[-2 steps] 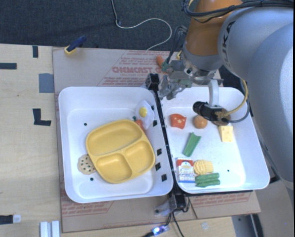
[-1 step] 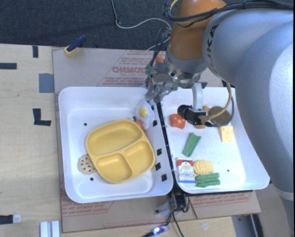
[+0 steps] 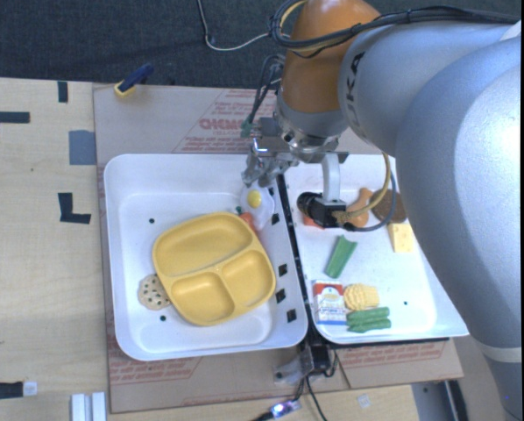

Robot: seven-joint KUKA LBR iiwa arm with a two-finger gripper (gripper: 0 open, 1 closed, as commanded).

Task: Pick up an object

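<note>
The end effector is hovering over the left bin, at twelve o'clock from the glossy yellow divided plate, apparently lining up on a small yellow object directly beneath. Whether it is gripping anything cannot be told. A round cookie is lying at the plate's eight o'clock.

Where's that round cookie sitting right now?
The cookie lies in the left bin, near its front-left corner, tucked against the lower-left edge of the yellow divided plate.
</note>
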